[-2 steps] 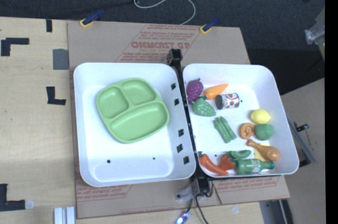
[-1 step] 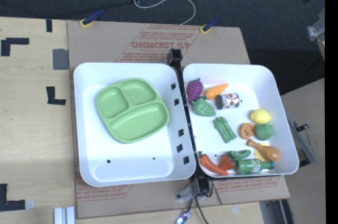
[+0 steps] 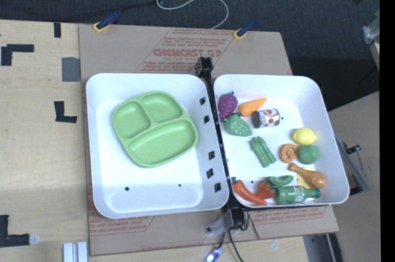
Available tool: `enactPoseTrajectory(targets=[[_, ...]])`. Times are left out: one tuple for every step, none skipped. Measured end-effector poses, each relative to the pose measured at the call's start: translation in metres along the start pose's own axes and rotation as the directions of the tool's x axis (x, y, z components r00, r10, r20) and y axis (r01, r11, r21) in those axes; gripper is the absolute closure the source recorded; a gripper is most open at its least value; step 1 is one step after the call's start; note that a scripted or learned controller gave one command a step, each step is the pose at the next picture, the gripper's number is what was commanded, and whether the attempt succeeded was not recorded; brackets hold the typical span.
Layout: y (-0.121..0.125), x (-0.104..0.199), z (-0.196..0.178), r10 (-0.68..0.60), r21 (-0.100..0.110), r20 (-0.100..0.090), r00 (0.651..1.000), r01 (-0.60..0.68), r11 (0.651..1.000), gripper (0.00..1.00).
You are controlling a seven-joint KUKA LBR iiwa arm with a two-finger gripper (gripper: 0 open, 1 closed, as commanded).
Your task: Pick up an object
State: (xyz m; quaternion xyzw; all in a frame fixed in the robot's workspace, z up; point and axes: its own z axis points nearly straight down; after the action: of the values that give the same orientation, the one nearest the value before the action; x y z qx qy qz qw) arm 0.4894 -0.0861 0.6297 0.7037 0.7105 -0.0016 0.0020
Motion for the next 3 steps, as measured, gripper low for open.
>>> enactPoseTrajectory(targets=[[0.001,0.000,-0.010,-0.001,0.000,0.000,1.000,0.001,1.000,1.00],[0.001,0.001,-0.020,-0.002,0.000,0.000,1.000,0.002,1.000,1.00],[0.002,0.001,-0.030,-0.003,0.000,0.000,1.000,0.003,1.000,1.00]])
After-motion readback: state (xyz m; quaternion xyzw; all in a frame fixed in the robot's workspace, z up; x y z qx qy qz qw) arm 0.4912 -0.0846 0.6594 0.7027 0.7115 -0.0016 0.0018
